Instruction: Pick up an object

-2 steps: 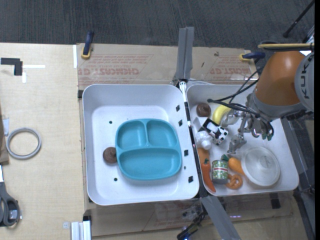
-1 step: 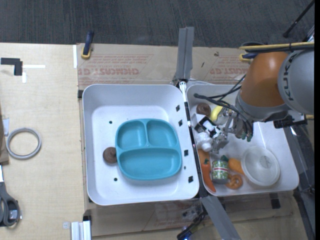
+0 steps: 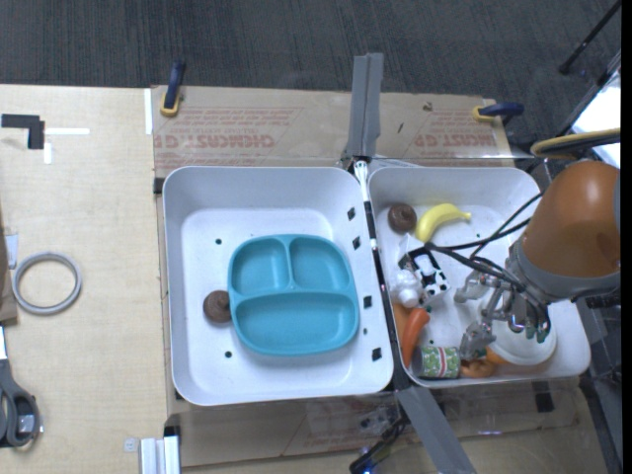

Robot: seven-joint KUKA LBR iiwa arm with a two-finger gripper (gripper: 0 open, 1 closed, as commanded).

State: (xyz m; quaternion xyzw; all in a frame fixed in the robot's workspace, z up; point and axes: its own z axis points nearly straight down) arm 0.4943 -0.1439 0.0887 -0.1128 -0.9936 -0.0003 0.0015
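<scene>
Dark carpet lies behind a pale wooden worktop (image 3: 79,196) that carries two shallow white bins side by side, a left bin (image 3: 188,294) holding a teal divided plate (image 3: 293,294) with a brown round piece (image 3: 216,306) beside it, and a right bin (image 3: 513,181) crowded with small things. The arm's gripper (image 3: 481,336) hangs low over the near part of the right bin, cables trailing off it; whether its fingers are apart or together I cannot tell, since the metal parts blur into the clutter beneath. Nothing can be seen held. The nearest candidate looks to be the small green-labelled can (image 3: 437,362), lying on its side just to the left of and slightly nearer the camera than the gripper, its long axis running roughly left to right across the bin. An orange carrot (image 3: 414,331) lies just left of that, pointing toward the near wall. The banana (image 3: 440,218) sits well apart, toward the far wall.
</scene>
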